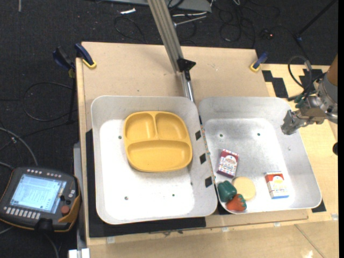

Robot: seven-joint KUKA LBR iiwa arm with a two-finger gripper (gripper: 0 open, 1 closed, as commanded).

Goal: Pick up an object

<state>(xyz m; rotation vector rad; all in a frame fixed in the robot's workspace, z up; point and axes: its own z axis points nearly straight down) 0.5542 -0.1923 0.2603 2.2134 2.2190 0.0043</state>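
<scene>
End effector [290, 125] poised over right bin's [252, 112] far right rim; finger state cannot be told; nothing seen in grasp. Candidate objects lying well below-left of it, near bin's front edge: small red carton [227, 163], red-and-white box [276, 185], pale disc [244, 187], green-and-red toy [231, 196]. Yellow divided tray [158, 142] far left, in left bin. Judged: pick not begun; approach, descent, grasp, lift outstanding.
</scene>
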